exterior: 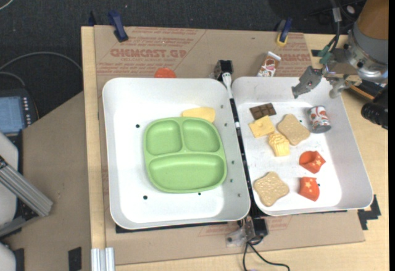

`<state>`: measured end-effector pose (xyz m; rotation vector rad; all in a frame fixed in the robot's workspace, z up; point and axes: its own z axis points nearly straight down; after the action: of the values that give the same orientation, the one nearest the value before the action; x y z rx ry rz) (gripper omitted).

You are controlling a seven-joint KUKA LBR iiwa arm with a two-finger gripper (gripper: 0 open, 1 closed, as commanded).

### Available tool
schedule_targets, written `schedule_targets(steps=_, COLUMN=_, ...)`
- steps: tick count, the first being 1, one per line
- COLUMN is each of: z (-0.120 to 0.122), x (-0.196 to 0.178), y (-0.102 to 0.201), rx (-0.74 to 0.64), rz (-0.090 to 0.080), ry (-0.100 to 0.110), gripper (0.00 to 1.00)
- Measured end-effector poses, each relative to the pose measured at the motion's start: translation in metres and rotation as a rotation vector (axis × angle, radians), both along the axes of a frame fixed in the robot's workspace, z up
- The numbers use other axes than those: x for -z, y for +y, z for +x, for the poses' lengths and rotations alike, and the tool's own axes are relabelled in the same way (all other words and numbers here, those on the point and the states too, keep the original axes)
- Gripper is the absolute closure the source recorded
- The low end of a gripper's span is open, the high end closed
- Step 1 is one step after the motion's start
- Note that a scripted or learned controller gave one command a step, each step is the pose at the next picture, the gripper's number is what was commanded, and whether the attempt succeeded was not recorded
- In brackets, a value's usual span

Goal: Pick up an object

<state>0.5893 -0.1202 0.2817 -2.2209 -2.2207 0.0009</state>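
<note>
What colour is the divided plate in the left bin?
Light green plate, seen in the camera view.

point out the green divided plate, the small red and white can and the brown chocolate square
green divided plate (184, 155), camera view, ridge between its compartments
small red and white can (318, 118), camera view, its side
brown chocolate square (262, 110), camera view, its top face

Two white bins (117, 140) sit side by side. One green divided plate (184, 154) and one yellow piece (199, 114) are counted farther from the gripper (321, 81). Nearer it: one can (318, 118), two red pieces (311, 161), one chocolate bar (263, 110), two toast slices (292, 129).
</note>
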Motion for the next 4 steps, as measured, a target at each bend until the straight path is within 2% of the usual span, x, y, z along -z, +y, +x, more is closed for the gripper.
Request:
schedule_targets(steps=1, z=0.025, x=0.088, y=-0.072, rx=0.005, rz=0.000, ry=0.004, gripper=0.00)
schedule_targets(steps=2, z=0.029, x=0.199, y=-0.101, rx=0.000, rz=0.012, ry=-0.002, gripper=0.00)
schedule_targets(steps=3, z=0.029, x=0.184, y=-0.103, rx=-0.002, rz=0.000, ry=-0.007, gripper=1.00)
schedule_targets(steps=4, z=0.079, x=0.110, y=-0.021, rx=-0.010, rz=0.000, ry=-0.013, gripper=1.00)
